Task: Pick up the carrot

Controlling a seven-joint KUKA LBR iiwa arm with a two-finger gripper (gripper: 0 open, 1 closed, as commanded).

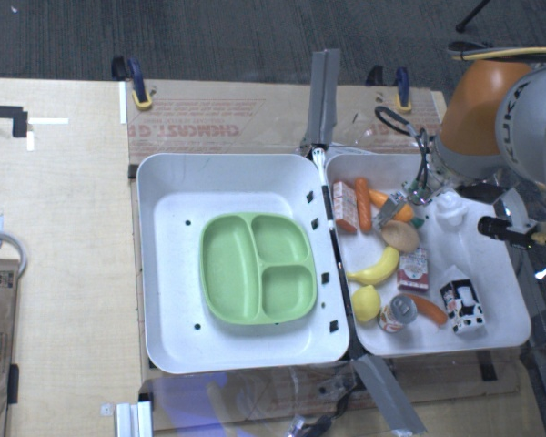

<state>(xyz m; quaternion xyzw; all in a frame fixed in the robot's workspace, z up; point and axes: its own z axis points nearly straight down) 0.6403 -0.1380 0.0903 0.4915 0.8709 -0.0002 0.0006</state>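
Observation:
The carrot (378,197) is a small orange piece lying slantwise near the back left of the right bin (510,335). Its middle is covered by my gripper (393,210), which hangs low right over it from the grey and orange arm (491,107). A bit of orange (404,213) shows again on the gripper's other side. Whether the carrot is gripped cannot be told from this height and angle.
Packed around the carrot are a red-orange sausage (364,209), a red and white packet (344,206), a brown potato (400,236), a banana (375,266), a lemon (365,303), a can (399,312) and a white bottle (449,209). The left bin (164,244) holds a green divided plate (257,267).

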